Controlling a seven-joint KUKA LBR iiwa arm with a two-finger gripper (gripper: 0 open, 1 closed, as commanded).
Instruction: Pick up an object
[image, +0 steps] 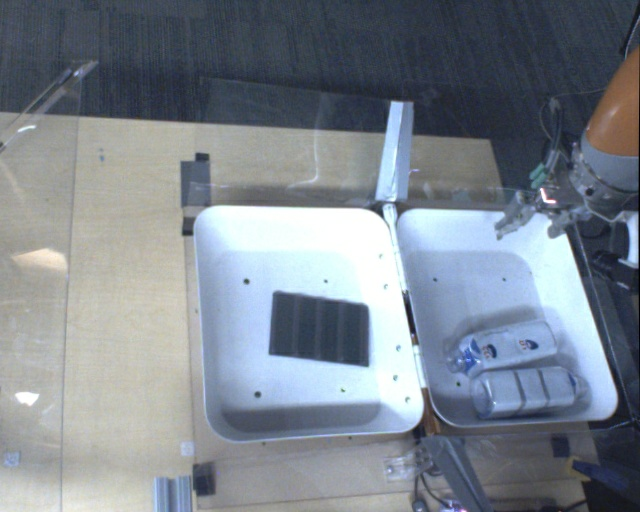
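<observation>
A small clear plastic bottle (502, 346) with a blue cap lies on its side in the right bin (440, 270). Just in front of it lies a grey ribbed pack (526, 390), touching the bottle. A dark ribbed rectangular slab (320, 327) lies flat in the middle of the left bin (230, 300). My gripper (531, 223) hangs over the far right corner of the right bin, well behind the bottle. Its fingers are spread open with nothing between them.
The arm's orange band (615, 110) and cables sit at the right edge, beyond the right bin. A metal upright (395, 150) stands behind the wall between the bins. A clear panel (40, 110) leans at far left on the wooden bench (100, 300).
</observation>
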